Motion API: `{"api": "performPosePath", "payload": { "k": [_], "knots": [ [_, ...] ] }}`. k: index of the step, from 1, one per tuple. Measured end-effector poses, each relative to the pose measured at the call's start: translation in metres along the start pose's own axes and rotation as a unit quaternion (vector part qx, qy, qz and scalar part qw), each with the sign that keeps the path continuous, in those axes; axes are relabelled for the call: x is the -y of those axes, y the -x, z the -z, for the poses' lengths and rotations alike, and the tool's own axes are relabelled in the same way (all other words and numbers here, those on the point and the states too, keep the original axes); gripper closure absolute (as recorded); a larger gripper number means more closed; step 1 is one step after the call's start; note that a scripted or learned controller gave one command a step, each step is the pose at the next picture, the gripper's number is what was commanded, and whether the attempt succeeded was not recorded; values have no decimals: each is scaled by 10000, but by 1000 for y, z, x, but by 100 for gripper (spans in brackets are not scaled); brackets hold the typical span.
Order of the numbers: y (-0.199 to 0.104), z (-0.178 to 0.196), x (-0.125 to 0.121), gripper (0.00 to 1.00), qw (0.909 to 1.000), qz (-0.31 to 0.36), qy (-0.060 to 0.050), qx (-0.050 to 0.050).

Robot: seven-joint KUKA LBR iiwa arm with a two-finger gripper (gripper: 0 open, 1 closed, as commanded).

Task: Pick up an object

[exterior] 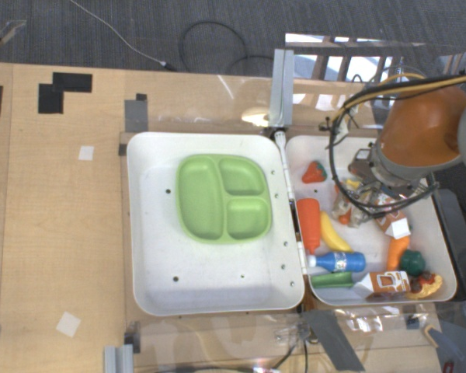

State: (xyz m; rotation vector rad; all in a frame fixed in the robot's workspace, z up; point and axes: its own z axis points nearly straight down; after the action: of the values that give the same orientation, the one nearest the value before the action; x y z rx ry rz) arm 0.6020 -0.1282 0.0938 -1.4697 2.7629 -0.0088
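The right bin (449,264) holds several toy foods. A red strawberry (315,172) lies at its far left, a big orange carrot (308,224) along the left wall, and a yellow banana (334,233) beside it. Nearer the front lie a blue bottle (339,262), a green piece (333,280) and a brown box (388,283). A small carrot with a green top (402,253) and a white-and-brown block (394,226) sit at the right. My gripper (363,202) reaches down into the middle of this bin, under the orange wrist band (419,130). Cables hide its fingers.
The left bin (155,286) holds a green divided plate (224,197). Black cables (342,142) loop around the wrist above the right bin. A metal post (283,84) stands between the bins at the back. Wooden bench top (54,224) stretches to the left.
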Motion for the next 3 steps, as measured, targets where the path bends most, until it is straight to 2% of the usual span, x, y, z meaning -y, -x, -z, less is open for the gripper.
{"api": "performPosePath", "payload": {
  "k": [1, 2, 3],
  "knots": [
    [0, -1, -1, 0, 10000, 1, 12, -4],
    [17, -1, -4, 0, 9999, 69, -100, -71],
    [37, -5, -10, 0, 9981, -608, -9, 3]
  ]
}}
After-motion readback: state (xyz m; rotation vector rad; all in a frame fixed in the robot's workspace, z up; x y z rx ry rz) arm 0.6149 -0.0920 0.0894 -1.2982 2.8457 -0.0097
